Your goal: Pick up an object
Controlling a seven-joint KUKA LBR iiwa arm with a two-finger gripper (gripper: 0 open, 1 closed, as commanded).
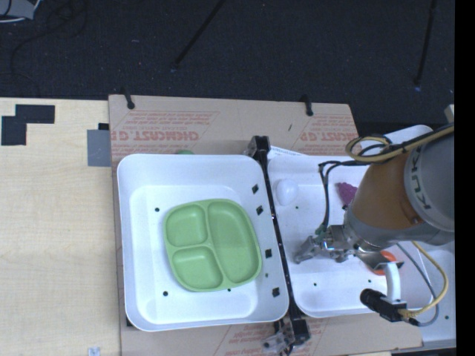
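Observation:
My gripper (306, 251) hangs low over the middle of the right bin (326, 302), reaching in from the right, close to the bin floor. Nothing shows between its tips. A small purple object (346, 193) lies at the back of that bin, partly hidden behind the arm. A pale rounded object (286, 191) rests in the bin's back left corner, well behind the gripper. A green divided plate (213, 244) lies flat in the middle of the left bin (137, 199).
The divider (272, 228) between the two bins runs just left of the gripper. The arm's orange-banded wrist (386, 199) covers the right part of the right bin. A small orange piece (387, 256) peeks out under the wrist.

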